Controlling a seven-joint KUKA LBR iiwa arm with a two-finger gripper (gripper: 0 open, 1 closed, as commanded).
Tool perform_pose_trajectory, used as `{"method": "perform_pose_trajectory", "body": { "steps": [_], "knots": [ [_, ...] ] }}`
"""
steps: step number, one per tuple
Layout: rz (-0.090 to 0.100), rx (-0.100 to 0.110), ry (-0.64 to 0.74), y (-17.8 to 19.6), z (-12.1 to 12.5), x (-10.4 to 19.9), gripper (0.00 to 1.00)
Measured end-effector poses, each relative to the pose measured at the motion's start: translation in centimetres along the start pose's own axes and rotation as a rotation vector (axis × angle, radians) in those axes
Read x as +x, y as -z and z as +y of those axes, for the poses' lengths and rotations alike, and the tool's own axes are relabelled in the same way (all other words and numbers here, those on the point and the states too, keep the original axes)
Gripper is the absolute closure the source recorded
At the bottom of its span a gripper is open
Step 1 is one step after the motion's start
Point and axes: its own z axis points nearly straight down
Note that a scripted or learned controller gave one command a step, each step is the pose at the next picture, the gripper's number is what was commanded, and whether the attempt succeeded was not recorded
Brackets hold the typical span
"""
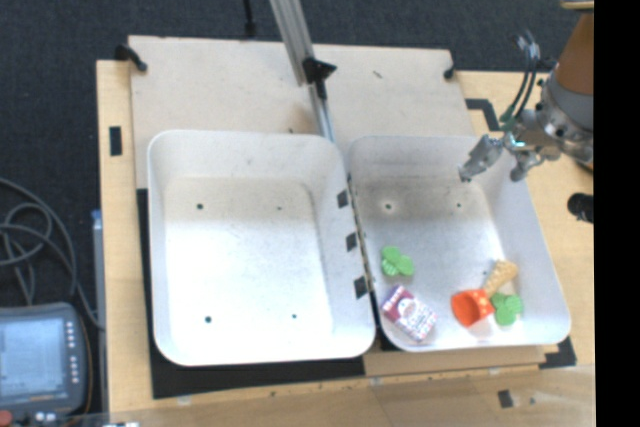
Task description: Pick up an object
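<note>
My gripper (497, 165) hangs over the far right rim of the right bin (420, 205), with two grey fingers spread apart and nothing between them. Down in that bin's near part lie a green knobbly toy (397, 263), a pink-and-white packet (409, 314), an orange cup-like piece (468, 307), a tan stick-like piece (499, 275) and a small green object (508, 309). All of them sit well below the gripper in the view, toward the bin's front edge.
The left bin (250, 245) adjoins the right one along a central divider with black clips. A slanted aluminium pole (285, 5) rises behind the bins. A screen unit (40, 360) and cables sit off the bench at lower left.
</note>
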Motion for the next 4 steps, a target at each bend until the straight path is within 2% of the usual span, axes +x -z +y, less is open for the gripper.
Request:
{"method": "perform_pose_trajectory", "body": {
  "steps": [1,4],
  "knots": [
    [-0.003,-0.005,0.002,0.3,0.1,0.0,0.00],
    [-0.003,-0.001,-0.001,-14.1,0.1,1.3,0.00]
  ]
}}
